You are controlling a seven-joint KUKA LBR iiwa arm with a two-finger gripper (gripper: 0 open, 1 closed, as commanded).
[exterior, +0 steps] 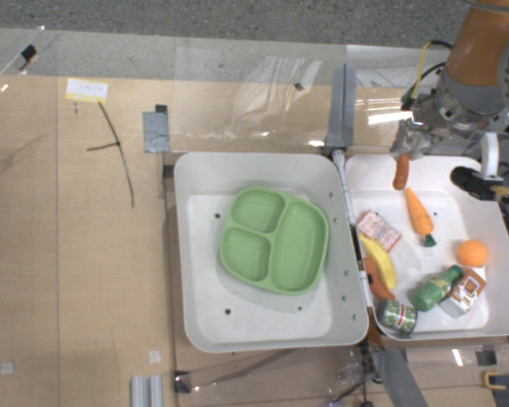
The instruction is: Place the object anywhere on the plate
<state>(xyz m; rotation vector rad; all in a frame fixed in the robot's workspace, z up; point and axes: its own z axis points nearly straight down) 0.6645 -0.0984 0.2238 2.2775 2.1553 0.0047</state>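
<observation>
A green plate (276, 242) with three compartments lies in the left bin (263, 329). Over the back left corner of the right bin (467, 181) hangs my gripper (404, 153). It is shut on the top end of a small reddish-orange sausage (400, 175), which dangles upright below the fingers, above the bin floor. The sausage is to the right of the plate, across the divider between the two bins.
The right bin holds a carrot (419, 214), an orange (472, 253), a banana (380, 261), a pink packet (378, 228), a green bottle (434, 290), a can (397, 316) and a small carton (464, 293). A grey post (341, 108) stands behind the divider.
</observation>
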